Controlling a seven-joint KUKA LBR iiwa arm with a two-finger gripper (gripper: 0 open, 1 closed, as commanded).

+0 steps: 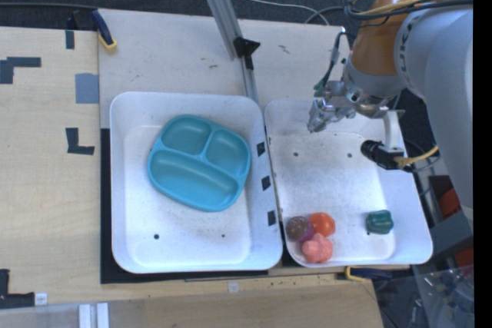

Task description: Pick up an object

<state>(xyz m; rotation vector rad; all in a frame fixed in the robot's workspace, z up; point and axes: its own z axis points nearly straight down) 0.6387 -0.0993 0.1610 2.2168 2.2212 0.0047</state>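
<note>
- Four small objects well below the claw (318,121), along the near wall of the right bin (350,165): dark red piece (298,226), orange piece (323,224), pink piece (317,248), green piece (379,222) apart to the right.
- Hovering over the bin's far end, nothing visibly between the fingers; spread or pressed together, cannot tell from this slant.
- Blue divided plate (200,162) far to the left, in the left bin (134,180).
- Likely risks: three pieces touching, so a descent may knock one aside or pinch two; near wall possibly blocking a finger.
</note>
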